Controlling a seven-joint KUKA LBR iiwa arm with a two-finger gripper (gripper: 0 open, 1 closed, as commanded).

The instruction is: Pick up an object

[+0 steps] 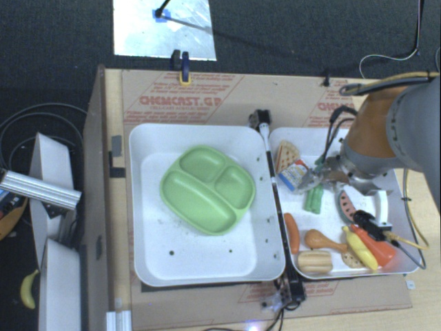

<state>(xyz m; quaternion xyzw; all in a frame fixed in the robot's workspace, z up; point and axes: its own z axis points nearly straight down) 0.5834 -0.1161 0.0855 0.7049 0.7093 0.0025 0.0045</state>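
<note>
1. Camera view: gripper (318, 176) low in the right bin (406, 271), jaws spread narrowly around the top of a green bottle-shaped toy (315, 200).
2. Beside it, a blue-white packet (293, 176).
3. Left bin (148, 205) holds a green divided plate (207, 189).

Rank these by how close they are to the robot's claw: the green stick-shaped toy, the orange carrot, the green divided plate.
From the gripper:
1. Green stick-shaped toy, just below it, right bin.
2. Orange carrot, lower left, right bin.
3. Green divided plate, left bin.
</note>
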